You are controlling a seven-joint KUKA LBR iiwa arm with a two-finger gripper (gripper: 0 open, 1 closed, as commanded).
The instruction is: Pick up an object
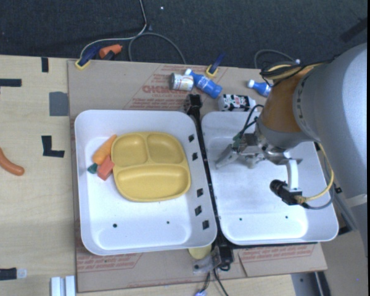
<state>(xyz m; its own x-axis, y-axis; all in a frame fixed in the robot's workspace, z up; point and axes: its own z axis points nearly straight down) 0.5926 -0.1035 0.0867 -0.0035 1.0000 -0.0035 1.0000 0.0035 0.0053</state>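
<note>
**A:** Where do we stand with the arm?

**B:** We see the grey arm point(333, 97) reaching in from the right, its orange band above the wrist, and the gripper point(229, 157) low over the right bin point(271, 224), near that bin's upper left part. Its fingers look spread a little, with nothing between them, so we read it as open and holding nothing.

**A:** And the things we could pick up?

**B:** In the left bin point(142, 230) we see a yellow divided plate point(151, 166) lying flat, roughly in the middle. Touching its left edge are a small orange carrot point(104, 148) and a red piece point(105, 169) just below it. We cannot tell exactly what the red piece is.

**A:** Anything outside the bins?

**B:** On the table point(24, 227), well to the left, lies an orange sausage-shaped toy point(8, 161). Behind the bins we see a blue-and-white bottle point(196, 82) on its side and an orange-handled clamp point(98, 54) at the cardboard's corner.
</note>
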